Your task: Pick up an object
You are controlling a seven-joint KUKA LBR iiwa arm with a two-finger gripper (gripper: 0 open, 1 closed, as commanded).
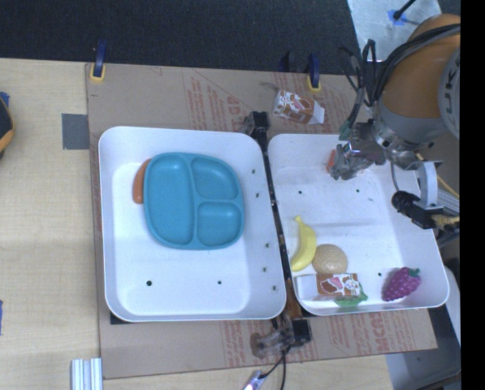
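Two white bins are seen side by side. In the left bin point(124, 218) lies one blue divided plate point(195, 201), with one orange item point(138, 182) tucked at its left edge. In the right bin point(364, 218) four things are counted: one banana point(305, 245), one tan bun point(330, 258), one small carton point(339, 286) and one bunch of purple grapes point(400, 283). One packet point(296, 107) lies outside on the cardboard. The gripper point(349, 161) is lowered at the right bin's far edge; whether anything is held cannot be told.

Two white bins: left bin point(124, 218), right bin point(364, 210). One blue divided plate point(195, 200). One orange item point(138, 184) under the plate's edge, kind unclear. One banana point(304, 244). One tan bun-like item point(330, 258). One purple grape bunch point(400, 283). Two printed packets: in-bin packet point(339, 285), tabletop packet point(297, 106).
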